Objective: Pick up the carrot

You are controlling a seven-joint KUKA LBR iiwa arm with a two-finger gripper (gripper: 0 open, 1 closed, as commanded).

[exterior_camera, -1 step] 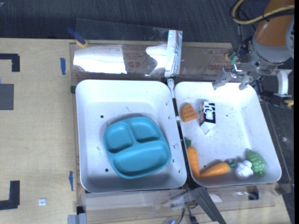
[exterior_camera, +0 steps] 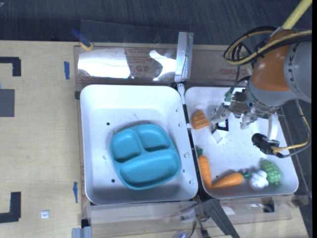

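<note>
Arm: grey KUKA with orange band, reaching in from the right over the upper part of the right bin.
Gripper: low over the right bin's upper left area, fingers pointing toward the bin floor. Open or closed: cannot tell, the fingertips blur against the white floor. Nothing visibly held.
Carrot, lying flat: along the right bin's near wall, orange, its thick end toward the white and green pieces on the right, well apart from the gripper.
Carrot, by the divider: orange with a green top, running along the right bin's left wall, its lower end just beside the flat carrot's tip.
Orange ridged piece: upper left of the right bin, just beside the gripper, to its left.
White piece: next to the flat carrot's right end.
Green bumpy piece: near right corner, touching or nearly touching the white piece.
Left bin: holds a blue three-compartment tray, set at a tilt.
</note>
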